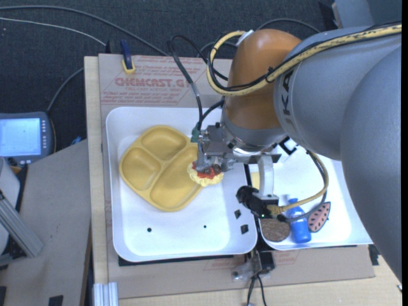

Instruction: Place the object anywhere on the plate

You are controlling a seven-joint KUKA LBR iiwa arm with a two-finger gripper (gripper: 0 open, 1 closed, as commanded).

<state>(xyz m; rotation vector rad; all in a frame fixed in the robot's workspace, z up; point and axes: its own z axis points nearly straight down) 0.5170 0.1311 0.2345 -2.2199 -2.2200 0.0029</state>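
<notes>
A yellow plate (158, 166) with several compartments lies tilted in the left white bin (172, 238). At the plate's right edge sits a small object (205, 174), yellow with red on top. My gripper (208, 161) hangs directly over that object, low and touching or nearly touching it. The big orange and grey wrist (258, 94) hides the view of how the gripper stands around the object.
The right bin (331, 238) holds a blue bottle (298, 225), a brown round item (275, 229) and a reddish-brown spotted piece (318, 217). Black cables loop above the wrist. A cardboard sheet (153, 75) lies behind the bins.
</notes>
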